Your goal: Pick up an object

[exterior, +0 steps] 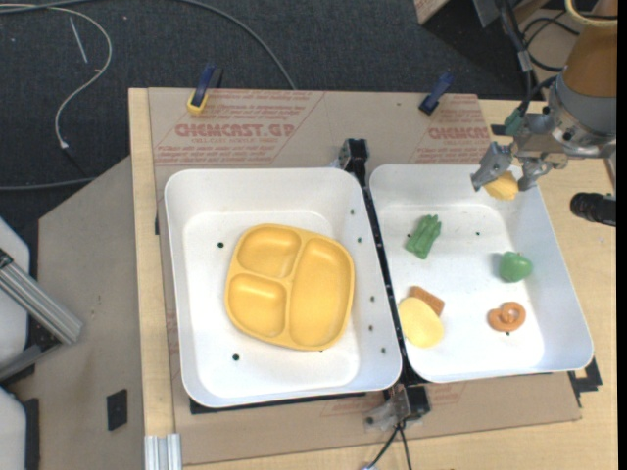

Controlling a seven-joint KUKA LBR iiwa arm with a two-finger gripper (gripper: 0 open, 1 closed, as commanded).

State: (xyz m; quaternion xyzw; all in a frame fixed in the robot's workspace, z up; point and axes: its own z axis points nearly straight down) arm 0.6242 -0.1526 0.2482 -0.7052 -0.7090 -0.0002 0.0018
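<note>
My gripper [509, 174] hangs over the far end of the right bin [558, 292], with its two fingers spread apart. A small yellow object [504, 189] lies just below and between the fingertips, close to the left one, and I cannot see it being gripped. Elsewhere in this bin lie a green toy [424, 236], a round green object [514, 265], a small orange ring-shaped piece [507, 315], and a pale yellow piece [423, 324] resting against an orange-brown one [428, 300].
The left bin [196, 262] holds a yellow divided plate [291, 286]. A black bracket [354, 155] sits where the two bins meet at the back. Blue clamps [204, 86] [436, 93] grip the cardboard base's far edge.
</note>
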